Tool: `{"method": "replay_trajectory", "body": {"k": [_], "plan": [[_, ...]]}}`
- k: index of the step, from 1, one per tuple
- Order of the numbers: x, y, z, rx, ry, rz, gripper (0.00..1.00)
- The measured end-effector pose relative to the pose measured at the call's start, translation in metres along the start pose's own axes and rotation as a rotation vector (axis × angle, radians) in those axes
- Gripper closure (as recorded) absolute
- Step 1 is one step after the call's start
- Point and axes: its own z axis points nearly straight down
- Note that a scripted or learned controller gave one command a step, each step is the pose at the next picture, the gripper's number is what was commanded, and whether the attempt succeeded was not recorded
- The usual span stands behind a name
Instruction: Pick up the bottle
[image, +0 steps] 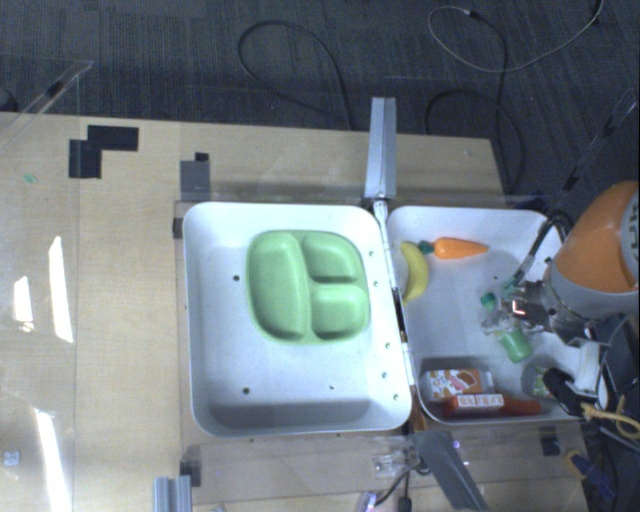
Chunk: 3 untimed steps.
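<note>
I am looking at the jaws low over the right-hand side of the right bin (447, 325), at the end of the arm (600, 250) that is reaching in from the right. I cannot tell whether they are released or clenched; the wrist hardware is hiding their tips.

The bottle (514, 343) is lying right at the jaws, its green body showing just on the near side of them, tilted and pointing away from the bin's right wall. Whether it is sitting between the jaws I cannot make out.

To the left of the bottle I am seeing a bare stretch of white floor. Beyond that, a banana (414, 270) is lying along the dividing wall, and a carrot (458, 248) is resting near the far wall. Along the near wall a small orange packet (456, 381) and a red tube (495, 404) are sitting just beside each other.

The left bin (215, 330) is holding a green divided tray (308, 285), well apart from the jaws. Both bins are resting on the pale wooden surface (100, 300).
</note>
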Motion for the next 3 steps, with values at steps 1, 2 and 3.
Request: {"method": "replay_trajectory", "body": {"k": [1, 2, 3], "plan": [[0.0, 0.0, 0.0, 0.0, 0.0, 0.0, 0.0], [0.001, 0.002, -0.011, -0.005, 0.001, -0.002, 1.0], [0.018, -0.026, -0.093, 0.014, -0.002, 0.044, 1.0]]}}
